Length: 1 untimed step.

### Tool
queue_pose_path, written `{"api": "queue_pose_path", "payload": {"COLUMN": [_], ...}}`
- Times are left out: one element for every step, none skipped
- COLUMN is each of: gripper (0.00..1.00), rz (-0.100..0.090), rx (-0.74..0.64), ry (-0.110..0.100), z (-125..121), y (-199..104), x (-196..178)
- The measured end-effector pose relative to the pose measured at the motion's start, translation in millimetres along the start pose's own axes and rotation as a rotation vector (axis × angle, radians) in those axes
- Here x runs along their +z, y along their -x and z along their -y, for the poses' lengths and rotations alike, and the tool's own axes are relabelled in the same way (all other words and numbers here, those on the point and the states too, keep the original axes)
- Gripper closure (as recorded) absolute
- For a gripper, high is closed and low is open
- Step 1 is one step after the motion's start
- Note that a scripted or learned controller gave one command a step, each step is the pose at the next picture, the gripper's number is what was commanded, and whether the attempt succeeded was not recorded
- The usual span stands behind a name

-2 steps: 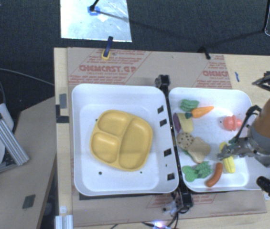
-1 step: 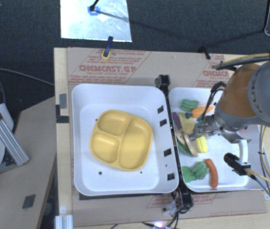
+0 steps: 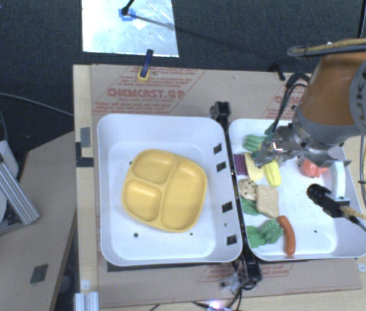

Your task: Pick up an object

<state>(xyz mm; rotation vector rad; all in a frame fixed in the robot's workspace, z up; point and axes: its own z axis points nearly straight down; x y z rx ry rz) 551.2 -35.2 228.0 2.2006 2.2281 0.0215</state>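
Observation:
My gripper (image 3: 268, 149) hangs over the left part of the right bin (image 3: 344, 238), reaching in from the right on the grey and orange arm (image 3: 338, 96). Directly under and beside it lie a yellow corn cob (image 3: 273, 173), a pale yellow piece (image 3: 254, 169) and a green leafy item (image 3: 254, 142). Nearer the front lie a spotted cookie (image 3: 247, 188), a tan toast slice (image 3: 268, 201), green broccoli (image 3: 263, 233) and an orange-red sausage (image 3: 288, 234). A pink-orange item (image 3: 311, 168) shows partly behind the arm. Nothing is visibly held.
The left bin (image 3: 114, 238) holds a yellow divided plate (image 3: 165, 190). A black divider with clips (image 3: 228, 173) runs between the bins. A black fitting with a yellow cable (image 3: 328, 201) hangs over the right bin's right side. A metal frame (image 3: 1, 180) stands at far left.

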Motion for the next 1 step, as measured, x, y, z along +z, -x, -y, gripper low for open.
{"api": "queue_pose_path", "payload": {"gripper": [1.00], "rz": [-0.002], "rx": [-0.003], "ry": [-0.009], "z": [31.3], "y": [-99.2], "x": [-64.4]}}
